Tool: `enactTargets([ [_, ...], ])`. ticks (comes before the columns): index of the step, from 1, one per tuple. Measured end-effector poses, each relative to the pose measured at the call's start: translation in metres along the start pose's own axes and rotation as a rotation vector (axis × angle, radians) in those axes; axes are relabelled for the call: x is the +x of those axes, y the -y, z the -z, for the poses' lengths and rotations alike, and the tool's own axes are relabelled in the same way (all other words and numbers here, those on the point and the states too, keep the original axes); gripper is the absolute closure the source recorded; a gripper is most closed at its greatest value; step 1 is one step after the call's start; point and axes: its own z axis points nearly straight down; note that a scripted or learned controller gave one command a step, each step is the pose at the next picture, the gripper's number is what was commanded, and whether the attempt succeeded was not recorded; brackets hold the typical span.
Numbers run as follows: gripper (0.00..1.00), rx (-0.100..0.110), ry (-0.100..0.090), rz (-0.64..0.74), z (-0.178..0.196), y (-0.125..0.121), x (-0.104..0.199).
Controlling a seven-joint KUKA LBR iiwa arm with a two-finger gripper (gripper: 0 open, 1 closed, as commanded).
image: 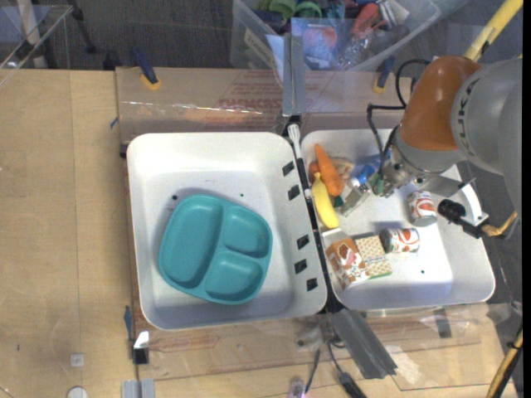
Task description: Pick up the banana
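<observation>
The yellow banana (324, 206) lies along the left wall of the right bin (465, 280), just below an orange carrot (328, 172). My gripper (352, 199) reaches in from the right and hovers just right of the banana, close to its upper half. The banana rests on the bin floor, not between the fingers. The grey arm with its orange band (436, 106) covers the bin's upper right.
A teal divided plate (216, 249) sits in the left bin (158, 160). In the right bin are a patterned box (358, 259), a small red-and-white can (406, 240) and another can (421, 208). A clear tub of toys (332, 11) stands behind the bins.
</observation>
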Motion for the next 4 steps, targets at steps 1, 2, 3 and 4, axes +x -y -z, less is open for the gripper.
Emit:
enactTargets([
  [1,0.0,0.012,-0.006,0.019,-0.002,-0.028,-0.017],
  [2,0.0,-0.004,0.0,0.071,-0.001,0.024,0.011],
  [3,0.0,-0.006,0.004,0.211,0.0,0.04,0.023],
  [4,0.0,-0.005,0.005,0.363,-0.001,0.017,0.016],
])
